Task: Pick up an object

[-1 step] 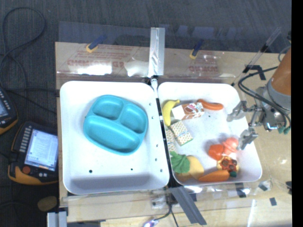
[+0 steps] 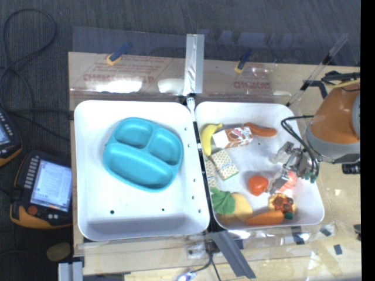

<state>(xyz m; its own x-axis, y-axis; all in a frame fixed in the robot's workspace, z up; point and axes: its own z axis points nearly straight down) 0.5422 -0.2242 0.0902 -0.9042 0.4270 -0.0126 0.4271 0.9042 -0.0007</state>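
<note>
Hovering low in the right bin [image 2: 304,212], the gripper [image 2: 291,170] is reaching toward the tomato [image 2: 258,185] at lower centre-right, likely lining up a grab; its grip state is unclear.

Arm [image 2: 337,124]: yours enters from the bench's right edge, grey body with the orange band above the wrist, bent down over the right bin's right-hand side. Wrist: angled leftward and downward toward the bin's front right corner. Gripper [image 2: 291,167]: low inside the bin near its right wall, lit red at its underside; finger detail too small to read.
</note>
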